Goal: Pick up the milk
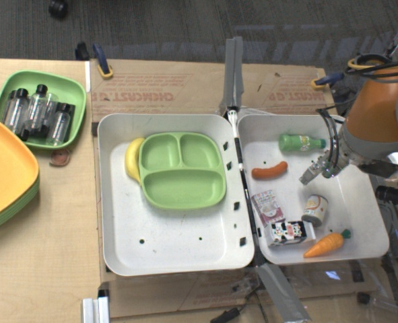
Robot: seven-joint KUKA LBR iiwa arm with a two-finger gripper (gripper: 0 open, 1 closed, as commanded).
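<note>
The milk [289, 232] is a small black-and-white carton lying on its side near the front of the right bin [360, 200]. It sits between a pink-and-white packet [267, 206] and a toy carrot [325, 243]. My gripper [315, 172] hangs over the middle of the right bin, up and to the right of the milk and well apart from it. It is just above a small tan can [314, 208]. Nothing shows in its grasp.
A green bottle [301, 142] and a red sausage [269, 171] lie at the back of the right bin. The left bin [118, 234] holds a green divided plate [182, 169] with a yellow banana [133, 159] beside it. Orange plates and a green tray of bottles sit far left.
</note>
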